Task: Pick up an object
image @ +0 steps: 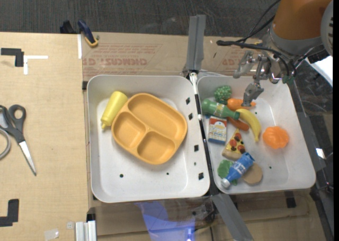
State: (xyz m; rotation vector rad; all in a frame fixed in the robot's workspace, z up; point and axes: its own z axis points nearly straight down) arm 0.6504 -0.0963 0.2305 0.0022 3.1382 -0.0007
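Note:
My gripper (247, 83) hangs open above the back of the right bin (296, 181), with nothing between its fingers. One fingertip (249, 96) sits just over a small orange piece (249, 104). Around it lie a broccoli (223, 92), a green bottle (216, 109) and a banana (252, 121). An orange (275, 137) lies by the right wall. Toward the front are a small carton (217, 130), a pizza slice (234, 145), a blue bottle (238, 169) and a brown cookie (253, 175).
The left bin (100, 181) holds an orange divided plate (148, 127) and a yellow bottle (113, 108) beside it. Scissors (17, 135) lie on the wooden bench at far left. Cables trail from the arm's wrist (280, 70).

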